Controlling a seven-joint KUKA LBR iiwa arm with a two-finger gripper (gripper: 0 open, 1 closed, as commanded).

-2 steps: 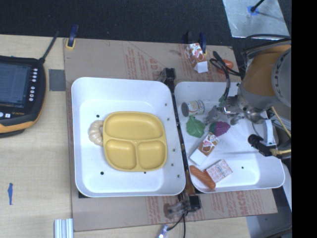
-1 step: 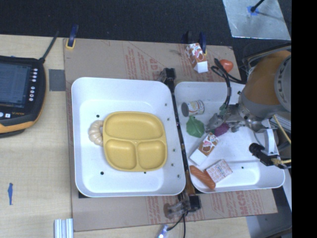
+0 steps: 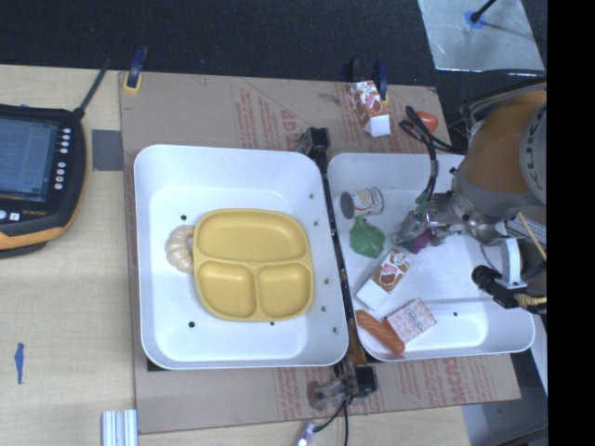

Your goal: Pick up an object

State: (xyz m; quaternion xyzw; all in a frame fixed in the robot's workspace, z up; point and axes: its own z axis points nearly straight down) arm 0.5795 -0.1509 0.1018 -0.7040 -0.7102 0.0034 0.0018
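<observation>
A divided plate (image 3: 253, 263) lies in the left bin (image 3: 158, 249); a can (image 3: 364, 202) lies in the right bin (image 3: 483, 337).

Both white bins (image 3: 149, 249) look like smooth matt plastic. The yellow divided tray (image 3: 251, 263) is plastic too, with a soft sheen. Under them, a sheet of brown cardboard (image 3: 242, 110), dull and printed. The bench (image 3: 56, 323) shows pale wood grain. The small can (image 3: 364, 202) gleams like metal; the carton (image 3: 393, 269) looks like glossy printed card.

My arm (image 3: 502, 161): grey shell, broad orange band above wrist. Black cable looping along wrist. My gripper (image 3: 420, 230): small, dark metal, two fingers. White fitting beside forearm.
</observation>
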